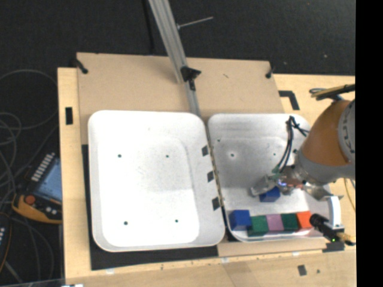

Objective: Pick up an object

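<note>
So we've got the arm (326,142) coming in from 3 o'clock, and its gripper (270,187) sits low in the right bin (245,136), toward the lower middle of it. Right at the gripper's tip there's a small blue block (270,194), touching or tucked just under the fingers on the 6 o'clock side. Honestly we can't make out from this angle whether the fingers are spread or squeezed, or whether that block is actually between them, so we're not calling it a grab.

Along the near wall of the same bin, at 6 o'clock from the gripper, there's a neat row of blocks: a bigger blue cube (240,219) at the 7 o'clock end, then a green block (258,224), a pink block (274,222), a dark green block (289,221) and an orange block (304,220) off toward 5 o'clock. They sit side by side, pretty much touching. The small blue block is apart from that row, up toward 12 o'clock of it.

The left bin (149,178) sits at 9 o'clock, just beside the right one.
</note>
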Robot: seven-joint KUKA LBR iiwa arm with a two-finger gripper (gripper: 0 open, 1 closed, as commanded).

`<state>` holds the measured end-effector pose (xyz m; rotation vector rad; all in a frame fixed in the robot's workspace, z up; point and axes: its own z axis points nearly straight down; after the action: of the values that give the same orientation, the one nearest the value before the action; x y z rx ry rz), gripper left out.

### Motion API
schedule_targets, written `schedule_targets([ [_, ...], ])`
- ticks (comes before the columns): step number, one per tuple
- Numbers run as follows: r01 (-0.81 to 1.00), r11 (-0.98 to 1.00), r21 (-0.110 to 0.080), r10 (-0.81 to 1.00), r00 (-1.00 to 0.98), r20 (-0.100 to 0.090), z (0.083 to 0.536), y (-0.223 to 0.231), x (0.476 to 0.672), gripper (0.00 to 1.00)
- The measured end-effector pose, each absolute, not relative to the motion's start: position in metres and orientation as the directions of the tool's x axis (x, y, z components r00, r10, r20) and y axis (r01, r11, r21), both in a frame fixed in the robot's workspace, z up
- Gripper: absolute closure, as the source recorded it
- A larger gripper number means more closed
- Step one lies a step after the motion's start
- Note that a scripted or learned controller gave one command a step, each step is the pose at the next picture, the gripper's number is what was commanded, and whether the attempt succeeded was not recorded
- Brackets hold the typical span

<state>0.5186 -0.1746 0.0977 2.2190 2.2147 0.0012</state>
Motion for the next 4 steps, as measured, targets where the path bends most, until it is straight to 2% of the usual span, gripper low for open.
schedule_targets([
  [1, 1.000, 0.000, 0.008, 1.000, 0.001, -0.006, 0.108, -0.175, 0.518, 1.00],
  [2, 1.000, 0.010, 0.010, 1.000, -0.010, 0.002, 0.201, -0.079, 0.535, 1.00],
  [3, 1.000, 0.004, 0.001, 1.000, -0.004, 0.000, 0.196, -0.065, 0.542, 1.00],
  [4, 1.000, 0.009, 0.001, 1.000, -0.009, 0.002, 0.203, 0.000, 0.557, 1.00],
])
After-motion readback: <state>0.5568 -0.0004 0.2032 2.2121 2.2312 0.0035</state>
